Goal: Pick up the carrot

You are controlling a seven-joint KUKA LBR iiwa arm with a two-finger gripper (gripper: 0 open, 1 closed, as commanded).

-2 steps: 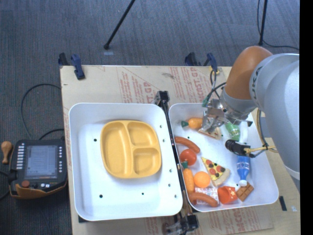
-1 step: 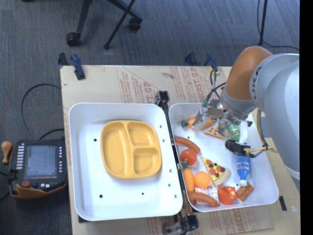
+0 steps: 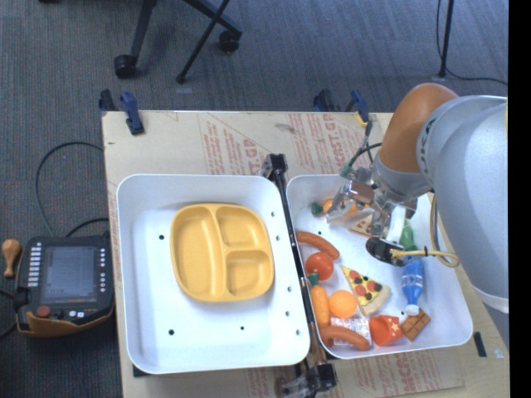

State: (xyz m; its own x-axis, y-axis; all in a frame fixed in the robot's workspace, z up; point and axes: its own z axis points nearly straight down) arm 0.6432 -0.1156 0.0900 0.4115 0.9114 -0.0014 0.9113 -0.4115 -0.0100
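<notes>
The carrot (image 3: 320, 303) lies in the right bin (image 3: 461, 322), close to the wall that meets the left bin (image 3: 133, 322). It points up and down the picture. A tomato (image 3: 319, 265) sits just above the carrot. An orange ball (image 3: 342, 304) touches the carrot's right side. A sausage (image 3: 347, 335) lies just below it.

The gripper (image 3: 358, 201) hangs far up from the carrot, near the top of the same bin. I cannot tell if its jaws are apart or together. Nothing shows between them.

I think the grab could go wrong. The carrot is squeezed between the wall and the ball, so a jaw may hit the wall or push the ball. Then the carrot could roll away, or the gripper could grab the ball by mistake.
</notes>
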